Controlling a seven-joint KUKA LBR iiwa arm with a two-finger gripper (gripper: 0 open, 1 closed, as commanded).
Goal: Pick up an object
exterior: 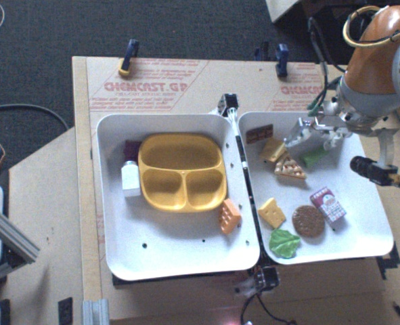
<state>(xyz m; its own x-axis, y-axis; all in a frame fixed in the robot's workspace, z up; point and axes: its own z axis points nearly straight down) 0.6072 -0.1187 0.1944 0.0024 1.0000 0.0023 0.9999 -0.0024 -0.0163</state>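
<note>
A grey arm with an orange band (382, 42) is seen reaching in from the right over the far part of the right shallow white bin (372, 232). Its end effector (306, 135) is positioned low above that bin's upper middle; whether it is open or closed cannot be told, and no object is seen held by it.

Just beside the end effector, a tan wedge-shaped toy piece (274, 150) and a small green block (314, 158) are found, with a dark brown rectangular bar (259, 134) lying near the far left corner of the bin. A triangular toy pizza slice (290, 168) is placed just in front of the tan wedge. Nearer the front, a yellow toy cheese wedge (272, 213), a round brown cookie-like disc (308, 221), a pink and white small carton (328, 204) and a green leafy toy (283, 243) are laid out, the disc being set between the cheese and the carton.

In the left shallow white bin (112, 249), a yellow plastic divided plate (182, 171) is placed centrally. A small white bottle (130, 177) is stood against its left edge, with a dark maroon item (131, 148) just behind it, and an orange toy block (230, 216) is rested at the plate's front right corner.

Both bins are carried by a bench (179, 83) covered with printed board.
</note>
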